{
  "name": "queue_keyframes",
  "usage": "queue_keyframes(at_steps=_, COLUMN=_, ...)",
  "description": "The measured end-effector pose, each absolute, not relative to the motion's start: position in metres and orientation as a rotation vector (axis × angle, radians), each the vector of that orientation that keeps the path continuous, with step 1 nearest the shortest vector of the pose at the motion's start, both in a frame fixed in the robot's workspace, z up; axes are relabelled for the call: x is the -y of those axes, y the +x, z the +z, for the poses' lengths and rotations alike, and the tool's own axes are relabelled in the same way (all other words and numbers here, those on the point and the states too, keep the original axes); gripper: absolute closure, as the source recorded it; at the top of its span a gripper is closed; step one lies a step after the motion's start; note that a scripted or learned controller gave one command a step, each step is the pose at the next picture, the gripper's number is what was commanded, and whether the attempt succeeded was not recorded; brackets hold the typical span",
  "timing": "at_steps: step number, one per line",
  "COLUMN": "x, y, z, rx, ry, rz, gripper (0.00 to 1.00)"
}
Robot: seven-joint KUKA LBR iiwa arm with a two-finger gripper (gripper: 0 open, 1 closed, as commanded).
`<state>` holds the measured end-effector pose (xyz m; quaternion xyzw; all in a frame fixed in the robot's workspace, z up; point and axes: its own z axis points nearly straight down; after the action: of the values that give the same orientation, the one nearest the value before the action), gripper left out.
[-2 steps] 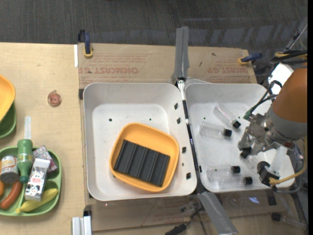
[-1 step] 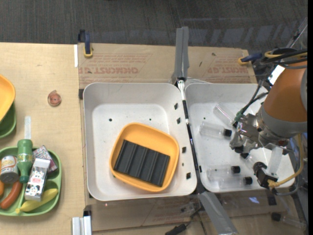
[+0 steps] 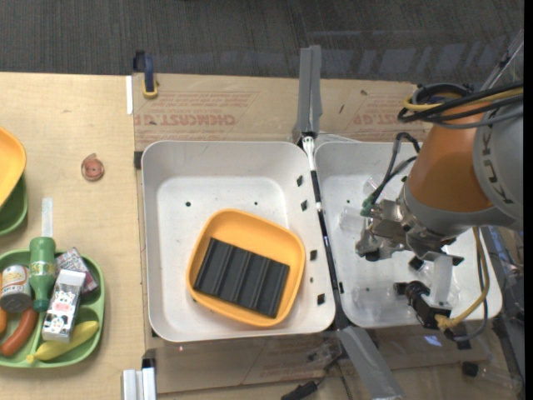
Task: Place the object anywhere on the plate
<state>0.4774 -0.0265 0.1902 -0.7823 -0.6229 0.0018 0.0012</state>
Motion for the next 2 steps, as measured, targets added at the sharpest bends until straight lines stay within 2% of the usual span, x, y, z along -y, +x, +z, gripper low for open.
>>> queue_keyframes(at_steps=1, x=-0.0246, y=0.4933, z=0.1899, rx=2.095, ry=-2.339, rz=0.007, gripper=1.0)
queue_keyframes(at_steps=2, x=-0.0244, y=0.4933, z=0.19, rx=2.094, ry=-2.34, rz=0.007, gripper=0.0)
